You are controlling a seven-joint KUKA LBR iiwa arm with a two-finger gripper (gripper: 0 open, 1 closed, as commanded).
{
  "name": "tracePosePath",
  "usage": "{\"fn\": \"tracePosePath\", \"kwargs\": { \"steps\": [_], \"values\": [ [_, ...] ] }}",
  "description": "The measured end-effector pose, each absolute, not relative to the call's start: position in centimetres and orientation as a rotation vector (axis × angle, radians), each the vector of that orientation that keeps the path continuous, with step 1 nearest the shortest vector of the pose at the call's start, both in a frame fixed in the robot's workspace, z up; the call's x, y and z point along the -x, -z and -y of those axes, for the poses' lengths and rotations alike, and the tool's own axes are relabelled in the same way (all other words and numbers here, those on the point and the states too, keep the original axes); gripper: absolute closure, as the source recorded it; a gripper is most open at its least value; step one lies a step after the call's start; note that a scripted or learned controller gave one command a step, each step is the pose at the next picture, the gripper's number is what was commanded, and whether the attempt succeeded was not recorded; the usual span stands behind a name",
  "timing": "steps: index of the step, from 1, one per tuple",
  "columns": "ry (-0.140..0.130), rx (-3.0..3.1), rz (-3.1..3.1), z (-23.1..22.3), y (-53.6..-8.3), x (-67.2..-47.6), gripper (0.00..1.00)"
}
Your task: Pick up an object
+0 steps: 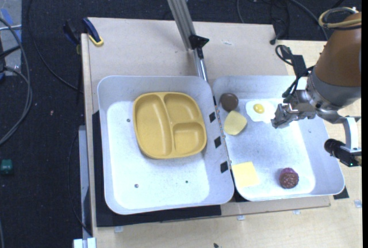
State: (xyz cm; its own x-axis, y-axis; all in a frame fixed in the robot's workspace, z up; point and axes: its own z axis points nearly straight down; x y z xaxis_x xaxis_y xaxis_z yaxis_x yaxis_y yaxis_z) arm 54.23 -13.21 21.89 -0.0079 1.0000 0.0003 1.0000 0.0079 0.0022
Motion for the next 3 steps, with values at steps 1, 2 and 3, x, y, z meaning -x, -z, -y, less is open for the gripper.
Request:
{"fn": "tracePosePath", "kwargs": {
  "steps": [1, 2, 3],
  "values": [
    [-0.002, -2.213, -2.23, 8.8, -22.0, -55.0, 1.0],
    [-0.002, -2.212, -2.231, 3.7, -21.2, -56.4, 1.0],
    [-0.004, -2.212, -2.229, -0.5, -21.6, -58.1, 1.0]
  ]
}}
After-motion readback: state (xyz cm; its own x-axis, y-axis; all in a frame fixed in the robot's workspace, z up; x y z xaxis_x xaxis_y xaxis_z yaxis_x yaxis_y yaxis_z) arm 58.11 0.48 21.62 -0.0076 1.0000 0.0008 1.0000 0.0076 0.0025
